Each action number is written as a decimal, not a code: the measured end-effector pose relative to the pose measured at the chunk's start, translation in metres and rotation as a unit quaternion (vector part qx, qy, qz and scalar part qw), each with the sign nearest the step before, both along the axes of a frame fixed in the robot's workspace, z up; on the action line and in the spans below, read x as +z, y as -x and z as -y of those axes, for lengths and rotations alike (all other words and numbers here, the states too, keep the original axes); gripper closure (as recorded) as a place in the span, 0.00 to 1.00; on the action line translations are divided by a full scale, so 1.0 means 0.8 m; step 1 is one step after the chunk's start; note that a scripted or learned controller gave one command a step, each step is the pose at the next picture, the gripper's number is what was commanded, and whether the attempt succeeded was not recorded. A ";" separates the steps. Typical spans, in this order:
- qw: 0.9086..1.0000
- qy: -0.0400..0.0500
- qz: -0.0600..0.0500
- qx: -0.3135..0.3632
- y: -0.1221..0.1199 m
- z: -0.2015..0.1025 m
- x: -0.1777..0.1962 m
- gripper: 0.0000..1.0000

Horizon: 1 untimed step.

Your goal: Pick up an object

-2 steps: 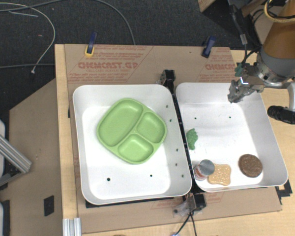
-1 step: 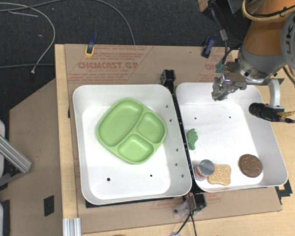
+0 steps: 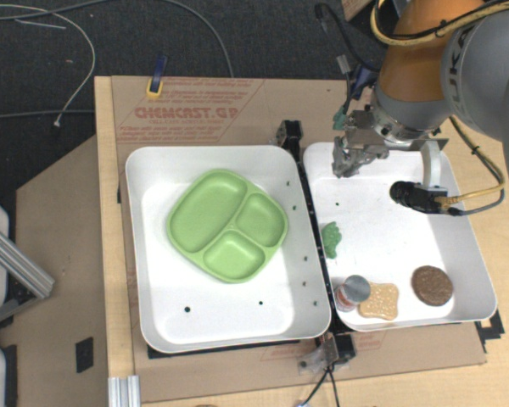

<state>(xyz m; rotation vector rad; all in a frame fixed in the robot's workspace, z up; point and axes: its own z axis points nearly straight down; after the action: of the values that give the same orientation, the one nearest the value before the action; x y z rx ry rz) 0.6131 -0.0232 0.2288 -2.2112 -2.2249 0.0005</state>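
the gripper point(image 3: 349, 161) is hanging over the far left corner of the right bin point(image 3: 407, 236). its two fingers are pointing down and sitting close together, and nothing is showing between them. it is hard to see if the tips are touching the bin floor. the arm point(image 3: 424, 49) is coming in from the top right, and its far end is being cut off by the edge of the picture. the arm is hiding part of the bin's back rim.

a black thing point(image 3: 411, 195) with a yellow wire is sticking out just beside the gripper, and it is too dark to make out.

in the right bin, a green lump point(image 3: 331, 238) is lying by the left wall. near the front rim a small round can point(image 3: 353, 292) is touching a tan toast shape point(image 3: 379, 301). a brown cookie point(image 3: 431, 285) is lying a bit to the right of them. all of these are well apart from the gripper.

in the left bin point(image 3: 153, 227), a green plate point(image 3: 227, 225) with three parts is lying flat in the middle.
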 end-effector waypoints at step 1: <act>1.000 0.000 0.003 0.001 -0.008 -0.070 0.012 1.00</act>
<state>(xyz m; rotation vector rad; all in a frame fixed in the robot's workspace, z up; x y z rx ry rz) 0.6197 0.0331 0.2384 -2.2132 -2.2291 -0.0054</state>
